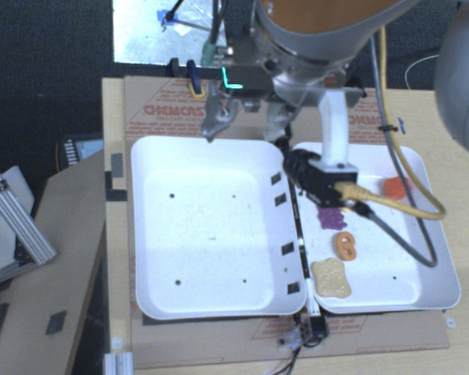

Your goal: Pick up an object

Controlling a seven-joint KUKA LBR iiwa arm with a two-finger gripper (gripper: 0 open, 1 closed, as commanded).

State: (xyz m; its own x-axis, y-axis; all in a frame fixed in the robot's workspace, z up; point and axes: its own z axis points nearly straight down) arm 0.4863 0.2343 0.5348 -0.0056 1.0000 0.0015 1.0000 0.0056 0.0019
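Arm: the grey KUKA arm (328, 14) with its orange band comes in from the top right and hangs over the far edge of the bins, above the seam between them.
Jaws (246, 123): two metal fingers point down at the far rim, one over the far right corner of the left bin, the other over the divider; they stand apart with a clear gap, and nothing shows between them.
Left bin (164, 233): shallow white tray on the left half of the tabletop, a few small dark specks on its floor.
Right bin (422, 287): white tray touching the left bin along the centre seam; it holds all the objects.
Orange block (394, 187): small, near the right bin's far right side, just beside the yellow hose.
Purple piece (332, 218): small and ragged, in the middle of the right bin, near the seam.
Orange ring (345, 246): pretzel-like loop, just nearer the front than the purple piece.
Tan piece (331, 278): bread-like slab near the right bin's front left corner, close to the seam.
Hose and cables: a yellow hose (406, 205) and a grey cable (406, 244) loop across the right bin from a black fitting (316, 180) under a white post.
Tabletop (86, 201): pale board with printed cardboard under the bins.
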